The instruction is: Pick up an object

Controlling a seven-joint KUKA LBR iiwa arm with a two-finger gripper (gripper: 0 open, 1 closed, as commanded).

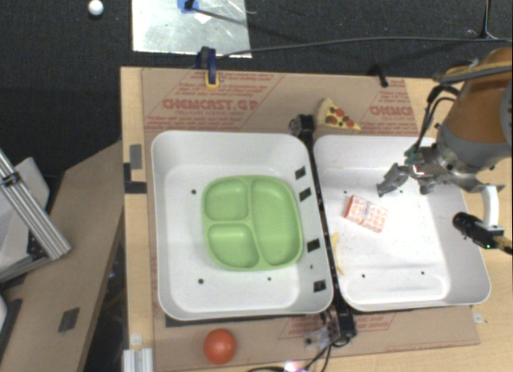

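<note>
A small red-and-white packet (366, 213) lies flat in the right bin (401, 286), left of its middle. My gripper (409, 181) hangs over the upper part of that bin, up and to the right of the packet and apart from it. Its fingers are spread open with nothing between them. A green divided plate (252, 222) fills the middle of the left bin (172, 202).
A thin yellow strip (336, 244) lies by the right bin's left wall. A toy pizza slice (338, 115) rests on the board behind the bins. A red ball (219, 345) sits on the board in front of the left bin.
</note>
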